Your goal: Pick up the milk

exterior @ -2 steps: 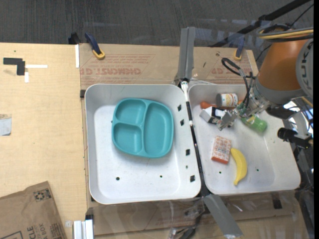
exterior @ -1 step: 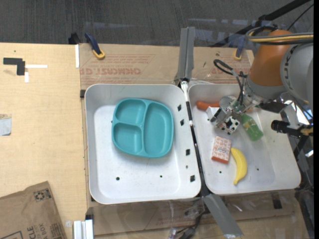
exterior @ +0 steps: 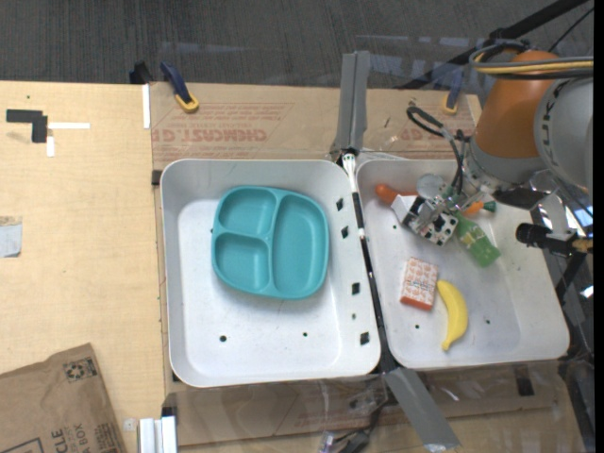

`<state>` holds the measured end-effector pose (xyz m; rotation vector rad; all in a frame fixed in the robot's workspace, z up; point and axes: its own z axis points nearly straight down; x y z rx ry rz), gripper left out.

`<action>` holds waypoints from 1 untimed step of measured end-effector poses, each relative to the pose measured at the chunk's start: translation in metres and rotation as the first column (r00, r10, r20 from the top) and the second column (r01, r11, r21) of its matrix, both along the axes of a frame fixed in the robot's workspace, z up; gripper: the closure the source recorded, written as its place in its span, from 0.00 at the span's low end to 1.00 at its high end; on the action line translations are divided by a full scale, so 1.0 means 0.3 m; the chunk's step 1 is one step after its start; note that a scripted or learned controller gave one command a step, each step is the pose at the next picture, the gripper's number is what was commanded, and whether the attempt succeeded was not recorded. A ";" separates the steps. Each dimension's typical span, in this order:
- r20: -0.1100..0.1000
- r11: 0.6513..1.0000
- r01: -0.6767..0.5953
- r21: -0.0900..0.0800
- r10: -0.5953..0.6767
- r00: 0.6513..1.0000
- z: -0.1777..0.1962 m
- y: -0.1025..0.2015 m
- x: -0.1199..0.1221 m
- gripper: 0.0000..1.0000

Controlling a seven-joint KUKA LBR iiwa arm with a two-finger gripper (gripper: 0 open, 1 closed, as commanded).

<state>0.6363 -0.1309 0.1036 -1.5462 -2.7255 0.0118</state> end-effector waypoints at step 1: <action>0.013 0.996 0.093 0.001 -0.093 0.996 0.382 0.174 0.078 1.00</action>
